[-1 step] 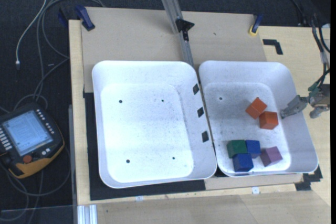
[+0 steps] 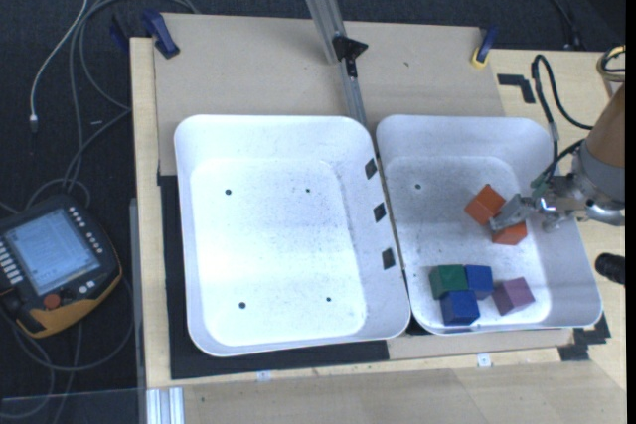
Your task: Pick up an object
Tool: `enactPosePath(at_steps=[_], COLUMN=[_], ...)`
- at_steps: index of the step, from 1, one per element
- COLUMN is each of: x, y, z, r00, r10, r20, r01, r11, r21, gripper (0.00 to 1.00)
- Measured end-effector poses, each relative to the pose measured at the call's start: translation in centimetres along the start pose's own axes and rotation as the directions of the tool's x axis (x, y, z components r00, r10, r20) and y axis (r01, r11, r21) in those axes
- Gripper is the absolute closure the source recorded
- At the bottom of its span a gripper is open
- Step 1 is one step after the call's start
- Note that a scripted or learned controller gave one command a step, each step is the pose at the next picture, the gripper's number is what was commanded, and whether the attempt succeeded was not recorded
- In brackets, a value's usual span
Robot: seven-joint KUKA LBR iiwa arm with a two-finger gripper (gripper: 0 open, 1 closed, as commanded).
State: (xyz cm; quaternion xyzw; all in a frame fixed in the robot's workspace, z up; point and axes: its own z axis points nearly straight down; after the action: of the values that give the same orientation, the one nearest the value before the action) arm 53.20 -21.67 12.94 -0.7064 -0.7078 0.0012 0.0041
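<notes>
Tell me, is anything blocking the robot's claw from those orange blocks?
Nothing visible is. The gripper is already down in the right bin, right at the two orange blocks, between them. The green, blue and purple blocks sit nearer the front rim, out of its way.

Teach pendant (image 2: 52, 261) on dark floor, 2 blue clamps (image 2: 159, 33) on bench.

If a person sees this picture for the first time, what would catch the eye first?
Probably the cluster of colored blocks in the right bin: an orange block near its middle, and green, blue and purple blocks near its front edge. Next, the gripper, reaching in from the right, right beside the orange block. The left bin is a wide white area next to it.
</notes>
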Motion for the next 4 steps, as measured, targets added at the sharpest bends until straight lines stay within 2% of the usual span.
enactPosePath(at_steps=[1,2,3,4], x=[-0.1,-0.1,3.1,2.8], y=[0.2,0.1,3.5,3.5], z=[-1.6,-1.5,3.2,1.8], r00=[1.000,1.000,1.000,1.000], r10=[0.000,0.000,-0.003,-0.001], r20=[0.003,0.002,0.002,0.004], r01=[0.000,0.000,0.003,0.001], r11=[1.000,1.000,1.000,1.000], r21=[-0.009,-0.008,-0.006,-0.011], gripper=[1.00,0.00,0.00,1.00])
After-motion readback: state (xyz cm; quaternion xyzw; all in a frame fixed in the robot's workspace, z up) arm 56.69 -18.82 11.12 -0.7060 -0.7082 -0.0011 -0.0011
